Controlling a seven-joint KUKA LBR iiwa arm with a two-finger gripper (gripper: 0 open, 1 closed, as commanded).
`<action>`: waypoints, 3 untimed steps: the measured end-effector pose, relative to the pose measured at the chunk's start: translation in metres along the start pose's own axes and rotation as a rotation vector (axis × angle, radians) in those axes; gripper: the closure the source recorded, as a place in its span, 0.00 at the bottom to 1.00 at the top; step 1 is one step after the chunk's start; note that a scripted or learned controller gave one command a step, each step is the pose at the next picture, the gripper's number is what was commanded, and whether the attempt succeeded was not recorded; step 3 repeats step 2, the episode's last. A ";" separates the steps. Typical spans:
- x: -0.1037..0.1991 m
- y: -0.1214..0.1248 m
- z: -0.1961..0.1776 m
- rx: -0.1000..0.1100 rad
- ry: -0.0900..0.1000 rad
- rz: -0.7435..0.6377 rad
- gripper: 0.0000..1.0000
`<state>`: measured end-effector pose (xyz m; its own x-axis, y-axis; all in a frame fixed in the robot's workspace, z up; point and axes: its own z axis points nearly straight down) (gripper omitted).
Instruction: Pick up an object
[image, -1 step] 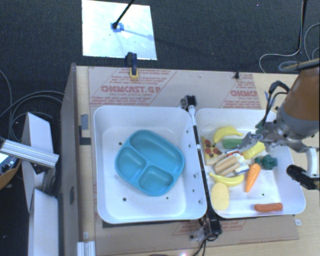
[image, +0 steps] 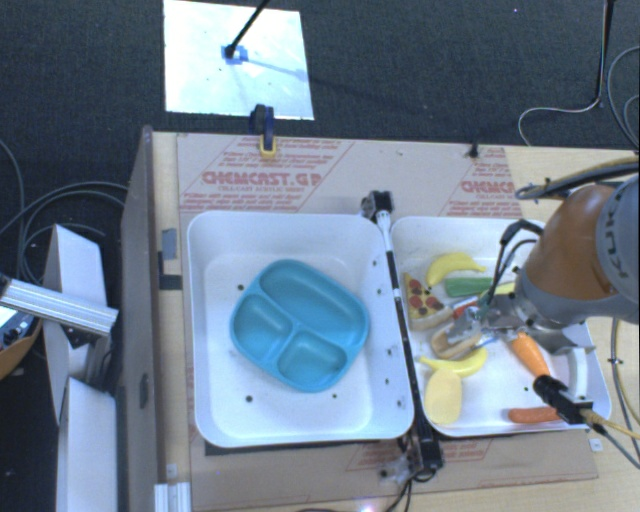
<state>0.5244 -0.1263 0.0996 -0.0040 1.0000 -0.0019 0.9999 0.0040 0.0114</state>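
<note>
Left bin (image: 215, 300): one blue plate (image: 298, 323). Right bin (image: 590, 395): two bananas (image: 455, 266), two carrots (image: 527, 353), one pizza slice (image: 424, 300). Gripper (image: 472, 322) over the toys; finger state cannot be determined.

Even, fairly bright overhead light washes the two white bins (image: 300, 240) almost to glare, a pale sheet (image: 236, 58) above them on the dark floor blows out bluish-white, shadows beneath the bins stay faint, and the whole picture is soft and slightly grainy.
</note>
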 end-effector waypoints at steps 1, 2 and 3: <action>0.028 -0.033 0.009 -0.009 -0.003 0.007 0.00; 0.030 -0.029 -0.004 -0.013 0.002 0.001 1.00; 0.030 -0.029 -0.004 -0.013 0.002 0.001 1.00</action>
